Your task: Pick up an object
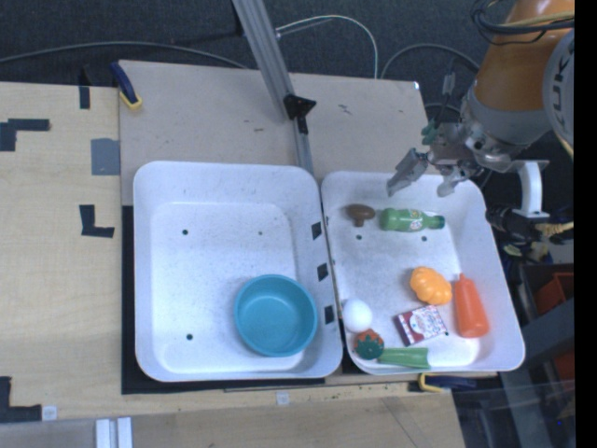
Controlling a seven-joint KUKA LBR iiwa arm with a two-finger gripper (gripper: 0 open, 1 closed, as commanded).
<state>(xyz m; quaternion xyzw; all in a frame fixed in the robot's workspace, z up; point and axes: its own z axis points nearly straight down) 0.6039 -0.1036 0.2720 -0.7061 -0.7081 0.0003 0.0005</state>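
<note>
Camera view: we see the tool (427,177) spread and holding nothing, poised over the far rim of the right bin (499,320), just beyond the green bottle (410,219).

From the right bin's middle, the green bottle lies on its side at twelve o'clock, with a small brown mushroom-like piece (359,214) just beside it at eleven. An orange fruit (430,285) sits near three o'clock, touching or nearly touching an orange bottle (470,307); a red-and-white packet (422,325), a white egg (356,314) and green pieces crowd the six o'clock edge. The left bin (159,278) holds a blue bowl (274,315). We judge the green bottle the nearest target: we would bring the fingers down across its short width, clear of the mushroom piece and the bin wall, then close and lift straight.
</note>
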